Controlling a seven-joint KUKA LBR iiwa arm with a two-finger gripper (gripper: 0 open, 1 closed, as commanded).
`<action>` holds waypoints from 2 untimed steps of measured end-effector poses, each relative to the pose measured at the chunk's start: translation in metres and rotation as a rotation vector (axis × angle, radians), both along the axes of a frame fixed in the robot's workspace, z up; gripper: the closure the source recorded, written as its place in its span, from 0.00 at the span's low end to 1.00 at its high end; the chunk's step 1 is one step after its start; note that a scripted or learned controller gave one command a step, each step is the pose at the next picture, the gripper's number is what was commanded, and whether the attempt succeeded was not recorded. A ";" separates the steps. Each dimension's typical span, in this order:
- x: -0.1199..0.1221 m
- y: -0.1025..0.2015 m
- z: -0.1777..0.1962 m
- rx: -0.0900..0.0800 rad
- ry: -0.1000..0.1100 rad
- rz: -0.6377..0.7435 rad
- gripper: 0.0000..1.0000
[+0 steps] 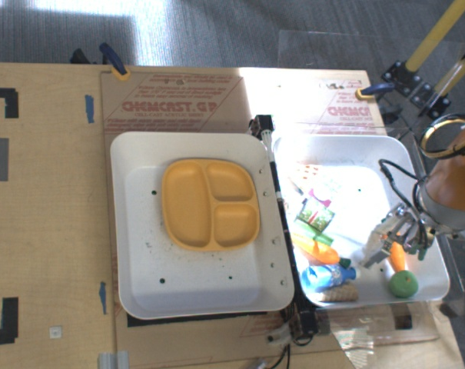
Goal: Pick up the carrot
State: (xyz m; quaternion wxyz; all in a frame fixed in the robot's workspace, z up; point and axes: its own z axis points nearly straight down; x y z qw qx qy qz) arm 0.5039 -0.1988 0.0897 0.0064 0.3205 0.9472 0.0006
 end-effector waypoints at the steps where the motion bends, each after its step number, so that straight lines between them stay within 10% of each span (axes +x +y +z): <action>1: 0.001 0.027 0.000 -0.002 0.001 -0.006 0.00; 2: -0.014 -0.008 -0.001 0.027 -0.002 -0.236 0.00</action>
